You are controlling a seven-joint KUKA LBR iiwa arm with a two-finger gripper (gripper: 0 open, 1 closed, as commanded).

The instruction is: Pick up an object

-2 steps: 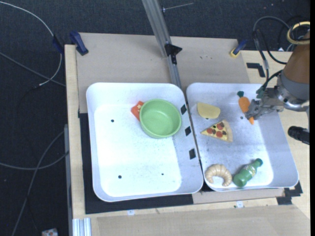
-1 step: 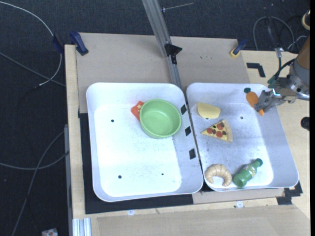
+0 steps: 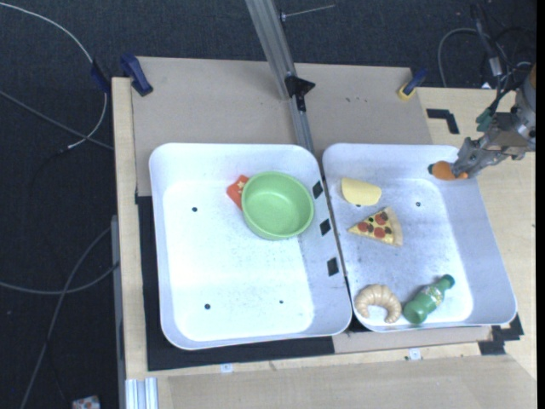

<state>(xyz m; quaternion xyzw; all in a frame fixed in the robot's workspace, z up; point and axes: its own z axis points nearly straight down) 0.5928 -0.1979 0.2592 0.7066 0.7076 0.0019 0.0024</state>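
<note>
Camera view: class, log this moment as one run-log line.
pincer at right bin's far right corner, by orange item | grip: cannot tell | bowl in left bin | pizza, croissant, bottle untouched

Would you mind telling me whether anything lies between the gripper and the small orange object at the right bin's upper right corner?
Nothing visible does. The gripper is right at the orange object on the right bin rim; the pizza slice and yellow piece lie well to the left of it.

We look down from above the bench (image 3: 255, 100) at a slant. Both white bins (image 3: 170, 228) sit within our frame.
</note>
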